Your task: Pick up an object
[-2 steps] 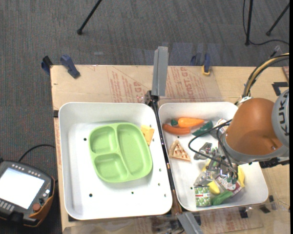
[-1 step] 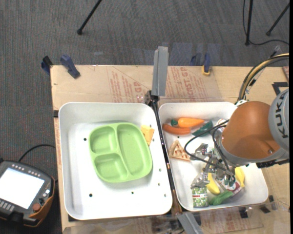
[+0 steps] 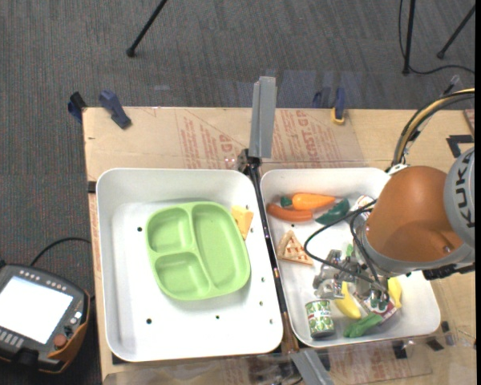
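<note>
Objects for picking lie in the right bin, clustered under and around the gripper. Whether the fingers are open or closed cannot be determined, and no item is visibly between them. The gripper is positioned low in the bin's front half, directly above a yellow banana. A green item, possibly a pepper or pea pod, lies just in front of the banana. A small can with a green label stands near the bin's front-left corner. A pizza-slice toy lies left of the gripper, apart from it. An orange carrot rests along the back of the bin, above a red-orange item touching it.

The arm, with its orange band, enters from the right and covers the bin's right portion.

The left bin holds a green divided plate. A yellow wedge touches the plate's right rim. Both bins sit side by side on the surface.
</note>
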You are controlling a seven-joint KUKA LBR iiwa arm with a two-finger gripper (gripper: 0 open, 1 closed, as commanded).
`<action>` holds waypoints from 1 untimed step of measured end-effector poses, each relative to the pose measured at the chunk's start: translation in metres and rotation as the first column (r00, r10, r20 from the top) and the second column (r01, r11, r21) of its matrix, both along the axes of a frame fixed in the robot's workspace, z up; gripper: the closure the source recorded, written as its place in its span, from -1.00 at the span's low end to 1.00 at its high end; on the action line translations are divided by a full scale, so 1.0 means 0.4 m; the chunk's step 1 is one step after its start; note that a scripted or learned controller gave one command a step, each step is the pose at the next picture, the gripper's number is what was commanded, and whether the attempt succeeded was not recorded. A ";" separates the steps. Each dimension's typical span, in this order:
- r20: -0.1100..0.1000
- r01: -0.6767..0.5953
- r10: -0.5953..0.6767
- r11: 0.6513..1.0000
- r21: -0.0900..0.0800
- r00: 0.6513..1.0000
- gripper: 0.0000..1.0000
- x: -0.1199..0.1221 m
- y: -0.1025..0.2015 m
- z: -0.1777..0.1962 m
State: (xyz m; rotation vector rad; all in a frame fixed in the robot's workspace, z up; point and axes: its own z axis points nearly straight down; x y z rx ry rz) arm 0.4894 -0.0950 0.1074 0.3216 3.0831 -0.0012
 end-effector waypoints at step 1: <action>-0.020 0.314 -0.314 0.949 0.006 0.949 1.00 -0.019 0.029 -0.039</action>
